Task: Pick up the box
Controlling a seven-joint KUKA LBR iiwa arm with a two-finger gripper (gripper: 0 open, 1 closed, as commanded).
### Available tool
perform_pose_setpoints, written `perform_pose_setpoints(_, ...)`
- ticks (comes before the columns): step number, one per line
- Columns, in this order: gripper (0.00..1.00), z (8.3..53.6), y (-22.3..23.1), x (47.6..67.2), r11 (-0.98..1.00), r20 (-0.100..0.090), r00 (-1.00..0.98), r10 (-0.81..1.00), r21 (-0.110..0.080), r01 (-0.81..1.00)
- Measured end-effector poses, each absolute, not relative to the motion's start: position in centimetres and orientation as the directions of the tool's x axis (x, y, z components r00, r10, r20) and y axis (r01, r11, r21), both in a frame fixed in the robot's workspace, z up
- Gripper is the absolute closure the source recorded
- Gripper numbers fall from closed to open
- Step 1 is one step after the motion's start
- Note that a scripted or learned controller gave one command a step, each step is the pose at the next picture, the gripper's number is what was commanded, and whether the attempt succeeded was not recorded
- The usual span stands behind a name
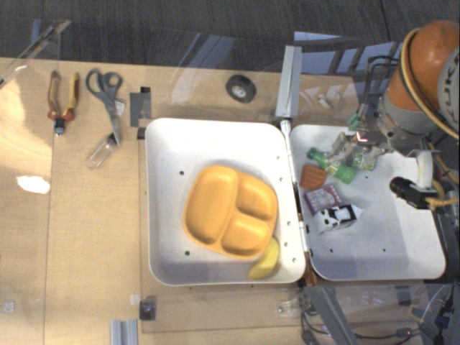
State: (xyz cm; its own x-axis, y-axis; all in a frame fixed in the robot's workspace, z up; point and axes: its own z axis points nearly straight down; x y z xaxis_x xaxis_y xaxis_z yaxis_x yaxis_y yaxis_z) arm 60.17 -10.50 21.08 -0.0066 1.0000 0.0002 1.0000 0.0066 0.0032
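Observation:
A small purple box (321,196) lies flat in the right bin (402,257), near its left wall. Touching the box's lower right corner is a black-and-white packet (338,217). My gripper (357,145) hangs over the back of that bin, above the right end of a green bottle (332,162). It is up and to the right of the box and apart from it. The grey arm with its orange band (430,56) comes in from the upper right.
An orange-brown item (313,175) sits just behind the box. The left bin (172,157) holds a yellow sectioned tray (231,210) and a banana (266,260). Pliers (61,99), scissors (108,95) and a tape roll (241,88) lie on the bench outside the bins.

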Motion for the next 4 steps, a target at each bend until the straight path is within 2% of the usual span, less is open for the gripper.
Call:
perform_pose_setpoints(1,0.00,10.5,-9.9,60.2,0.002,-0.002,-0.001,1.000,0.015,1.000)
perform_pose_setpoints(2,0.00,9.0,-9.5,55.0,0.101,-0.004,-0.101,0.995,0.017,0.995)
perform_pose_setpoints(3,1.00,10.2,-9.6,55.3,0.102,-0.008,-0.102,0.995,0.025,0.994)
perform_pose_setpoints(4,1.00,19.7,-5.6,51.3,-0.106,0.001,0.106,0.994,0.006,0.994)
